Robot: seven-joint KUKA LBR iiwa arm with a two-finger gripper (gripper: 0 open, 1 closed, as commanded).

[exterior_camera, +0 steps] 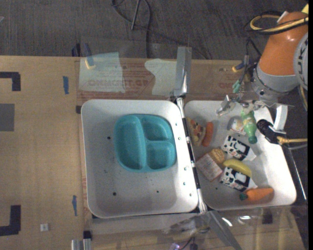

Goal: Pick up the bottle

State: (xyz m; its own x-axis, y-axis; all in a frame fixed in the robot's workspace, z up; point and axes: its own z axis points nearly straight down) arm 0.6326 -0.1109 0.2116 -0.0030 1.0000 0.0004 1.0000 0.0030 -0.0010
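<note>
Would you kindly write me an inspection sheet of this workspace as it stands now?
Surface: two shallow white bins, left bin and right bin, on a brown bench.
Job's things: small green plastic bottle, upper right bin.
Clutter: teal divided plate in left bin; pizza slice, two carrots, banana, black-and-white cartons in right bin.
Grippers: gripper above the bottle.
Cables: yellow cable over the arm.
Surroundings: blue tape marks.

I work in a robotics lab: taped cardboard bench (39, 161), two white bins (98, 195), loose cables (132, 12), toy food (257, 194).
</note>
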